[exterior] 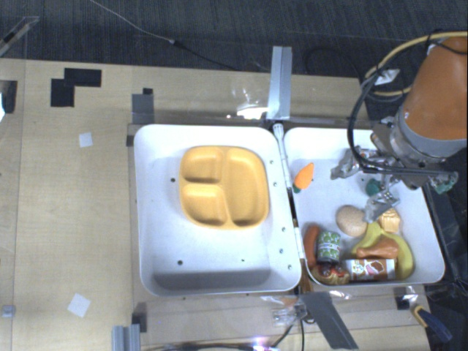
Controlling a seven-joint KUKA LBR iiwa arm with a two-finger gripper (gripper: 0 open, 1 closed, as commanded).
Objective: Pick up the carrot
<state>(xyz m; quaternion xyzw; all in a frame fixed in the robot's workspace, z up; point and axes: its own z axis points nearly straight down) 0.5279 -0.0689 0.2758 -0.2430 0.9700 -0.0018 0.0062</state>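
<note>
Whether the jaws are wide or narrow cannot be told, because the gripper (380,189) shows as a tangle of grey metal and cable under the arm's orange band (437,97), hanging over the upper right part of the right bin (322,141). Nothing can be seen held in it.

Two white bins sit side by side. One carrot (303,175) lies in the right bin, near its upper left corner, close to the wall shared with the left bin (157,218), and well apart from the gripper. It is small, orange, and lies tilted with bare white floor all round it.

One yellow plate (221,186) with three sections rests in the middle of the left bin.

A heap crowds the lower part of the right bin: one pale egg-shaped thing (351,221), one banana (387,243), one small tin (328,246) with a green label, one bottle (369,268) lying on its side along the lower wall, and one reddish sausage-like thing (311,238) at the left, partly covered by the tin. One small yellowish block (390,222) sits just beside the banana, too blurred to name. A bit of teal (374,186) shows beneath the gripper, mostly hidden by it. The arm's right side is cut off by the picture's edge.
</note>
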